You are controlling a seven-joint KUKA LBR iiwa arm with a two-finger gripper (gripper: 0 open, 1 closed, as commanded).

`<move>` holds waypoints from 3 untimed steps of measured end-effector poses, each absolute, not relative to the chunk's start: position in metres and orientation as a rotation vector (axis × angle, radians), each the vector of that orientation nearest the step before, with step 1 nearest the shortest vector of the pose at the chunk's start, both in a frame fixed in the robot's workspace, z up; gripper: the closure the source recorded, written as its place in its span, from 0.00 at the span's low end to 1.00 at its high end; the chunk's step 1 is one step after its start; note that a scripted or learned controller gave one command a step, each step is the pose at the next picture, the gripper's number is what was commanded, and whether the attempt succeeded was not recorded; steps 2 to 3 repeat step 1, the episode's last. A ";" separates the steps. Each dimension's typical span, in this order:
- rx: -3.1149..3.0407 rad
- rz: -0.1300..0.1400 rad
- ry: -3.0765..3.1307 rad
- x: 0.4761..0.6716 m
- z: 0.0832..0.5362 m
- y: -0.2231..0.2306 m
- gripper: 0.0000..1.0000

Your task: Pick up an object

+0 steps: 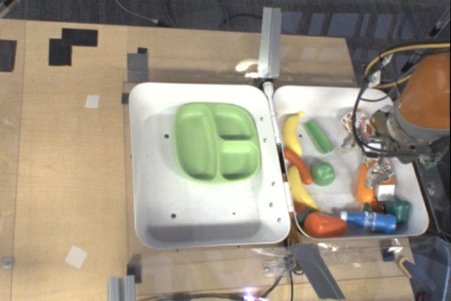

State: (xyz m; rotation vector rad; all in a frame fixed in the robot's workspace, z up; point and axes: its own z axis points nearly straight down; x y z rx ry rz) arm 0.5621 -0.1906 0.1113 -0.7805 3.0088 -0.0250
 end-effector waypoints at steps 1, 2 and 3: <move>-0.633 -0.032 3.025 0.552 0.105 -0.186 0.00; -0.633 -0.032 3.025 0.552 0.105 -0.186 0.00; -0.633 -0.032 3.025 0.552 0.105 -0.186 0.00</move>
